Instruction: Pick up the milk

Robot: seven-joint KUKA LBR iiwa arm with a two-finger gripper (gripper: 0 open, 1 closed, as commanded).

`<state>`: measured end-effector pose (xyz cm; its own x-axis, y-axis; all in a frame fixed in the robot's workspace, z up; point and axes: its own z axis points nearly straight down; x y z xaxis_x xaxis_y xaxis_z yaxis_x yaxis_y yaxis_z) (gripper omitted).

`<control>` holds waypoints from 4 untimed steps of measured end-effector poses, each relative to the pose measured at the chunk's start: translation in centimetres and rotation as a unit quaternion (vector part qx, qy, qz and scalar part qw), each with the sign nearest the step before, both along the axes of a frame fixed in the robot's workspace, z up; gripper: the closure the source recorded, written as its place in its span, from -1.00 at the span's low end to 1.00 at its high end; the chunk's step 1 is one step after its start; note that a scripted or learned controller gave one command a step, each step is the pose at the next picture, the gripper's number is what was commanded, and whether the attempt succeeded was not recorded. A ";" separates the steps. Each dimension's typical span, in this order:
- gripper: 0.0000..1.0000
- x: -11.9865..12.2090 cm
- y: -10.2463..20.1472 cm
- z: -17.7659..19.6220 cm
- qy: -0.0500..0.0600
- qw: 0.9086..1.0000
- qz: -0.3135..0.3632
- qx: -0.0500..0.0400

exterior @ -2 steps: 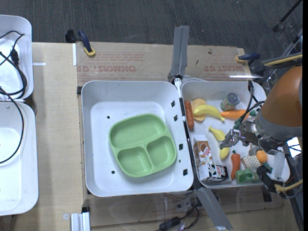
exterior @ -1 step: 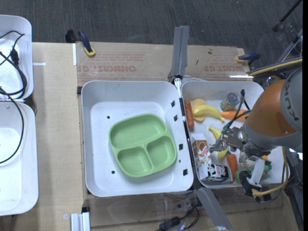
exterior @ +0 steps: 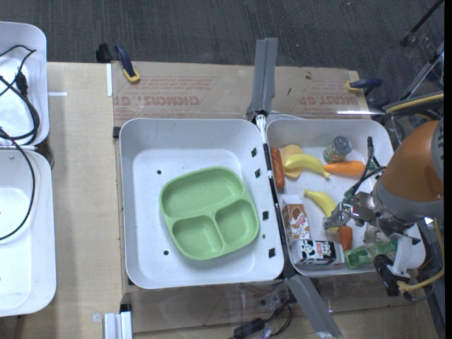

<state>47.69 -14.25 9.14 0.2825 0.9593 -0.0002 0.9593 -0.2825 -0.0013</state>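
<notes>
The milk (exterior: 316, 251) is a small carton with black and white cow patches. It lies on its side at the front edge of the right bin (exterior: 319, 123). My gripper (exterior: 338, 218) hangs over the middle of that bin, a short way behind and to the right of the milk and apart from it. It sits just right of a small banana (exterior: 321, 201). The grey and orange arm (exterior: 417, 171) comes in from the right and hides the bin's right side.
Behind the milk lies a white and red carton (exterior: 297, 221). The right bin also holds a larger banana (exterior: 305, 162), a sausage (exterior: 277, 169), a carrot (exterior: 344, 168), a can (exterior: 339, 147), an orange piece (exterior: 345, 236) and a green item (exterior: 359, 257). A green divided plate (exterior: 209, 212) lies in the left bin (exterior: 141, 189).
</notes>
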 end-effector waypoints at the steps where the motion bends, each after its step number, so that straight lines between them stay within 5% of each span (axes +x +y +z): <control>1: -1.00 0.0 4.0 0.0 0.001 0.994 -0.108 0.000; 2: -1.00 11.4 0.9 0.0 0.001 0.990 -0.142 -0.001; 3: -1.00 4.8 -3.0 13.5 0.001 1.000 -0.027 -0.001; 4: -1.00 4.7 3.6 0.0 0.001 1.000 -0.022 0.000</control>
